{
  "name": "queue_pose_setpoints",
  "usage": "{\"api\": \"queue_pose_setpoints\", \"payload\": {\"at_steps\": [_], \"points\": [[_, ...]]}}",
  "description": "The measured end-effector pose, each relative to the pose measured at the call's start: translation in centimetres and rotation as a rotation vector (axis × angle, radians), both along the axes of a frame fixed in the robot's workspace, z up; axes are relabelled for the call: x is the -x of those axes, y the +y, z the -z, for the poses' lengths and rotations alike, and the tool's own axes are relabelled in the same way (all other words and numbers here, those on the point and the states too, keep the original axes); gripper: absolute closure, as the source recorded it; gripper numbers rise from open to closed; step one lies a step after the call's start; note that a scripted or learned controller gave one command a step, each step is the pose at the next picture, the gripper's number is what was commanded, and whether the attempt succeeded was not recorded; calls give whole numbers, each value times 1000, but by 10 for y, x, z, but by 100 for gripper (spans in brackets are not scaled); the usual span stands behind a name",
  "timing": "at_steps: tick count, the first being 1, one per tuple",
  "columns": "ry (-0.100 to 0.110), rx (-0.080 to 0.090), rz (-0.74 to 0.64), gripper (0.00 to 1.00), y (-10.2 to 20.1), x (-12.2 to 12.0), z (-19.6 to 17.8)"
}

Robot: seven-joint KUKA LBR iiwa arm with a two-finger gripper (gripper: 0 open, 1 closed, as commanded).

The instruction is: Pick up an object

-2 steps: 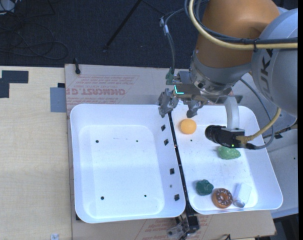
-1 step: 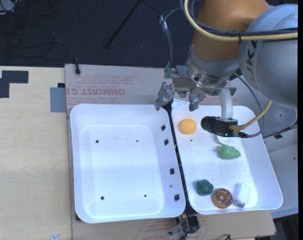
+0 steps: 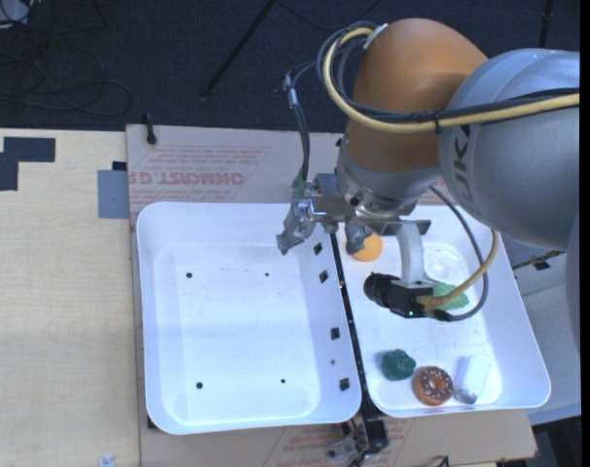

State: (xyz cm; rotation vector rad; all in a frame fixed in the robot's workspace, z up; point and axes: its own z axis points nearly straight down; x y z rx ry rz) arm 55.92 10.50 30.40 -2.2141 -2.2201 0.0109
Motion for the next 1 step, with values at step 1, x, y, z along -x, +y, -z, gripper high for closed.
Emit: {"api": "queue_pose_setpoints", "payload": {"at_steps": [1], "points": [[-16,-3,-2,0,41,-29,-81]]}}
